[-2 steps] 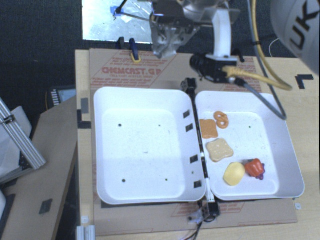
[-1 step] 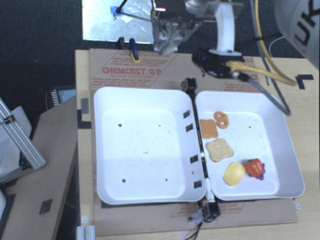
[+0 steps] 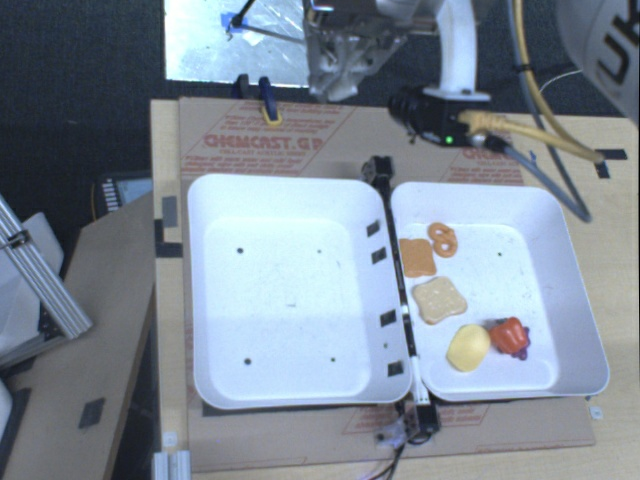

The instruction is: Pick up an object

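grey fingers (image 3: 335, 78) blurred above the bench (image 3: 300, 133), open-or-closed state unclear

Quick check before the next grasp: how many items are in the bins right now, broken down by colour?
All sit in the right bin.
Orange: 2, the pretzel and the square cracker
Tan: 1, the bread slice
Yellow: 1, the lemon
Red-orange: 1, the pepper
Total: 5
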Robot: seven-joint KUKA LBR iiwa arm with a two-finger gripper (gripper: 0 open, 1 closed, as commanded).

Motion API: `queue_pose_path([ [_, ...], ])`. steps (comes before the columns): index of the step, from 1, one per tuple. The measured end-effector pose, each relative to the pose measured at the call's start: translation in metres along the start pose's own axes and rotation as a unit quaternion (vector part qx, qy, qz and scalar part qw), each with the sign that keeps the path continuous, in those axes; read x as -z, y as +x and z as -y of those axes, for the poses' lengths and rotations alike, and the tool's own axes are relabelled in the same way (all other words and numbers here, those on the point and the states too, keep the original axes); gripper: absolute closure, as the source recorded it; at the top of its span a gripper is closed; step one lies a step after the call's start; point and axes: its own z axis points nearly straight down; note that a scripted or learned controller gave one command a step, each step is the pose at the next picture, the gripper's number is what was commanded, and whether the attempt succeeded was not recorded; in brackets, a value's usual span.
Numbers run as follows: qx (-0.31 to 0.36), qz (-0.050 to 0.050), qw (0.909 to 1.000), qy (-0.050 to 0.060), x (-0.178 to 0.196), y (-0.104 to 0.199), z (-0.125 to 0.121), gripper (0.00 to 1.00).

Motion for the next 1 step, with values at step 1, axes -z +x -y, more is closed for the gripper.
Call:
queue_pose_path([
  [1,0.002,-0.001,1.0000,-0.001,0.0112,0.0005,-0.0001,1.00],
])
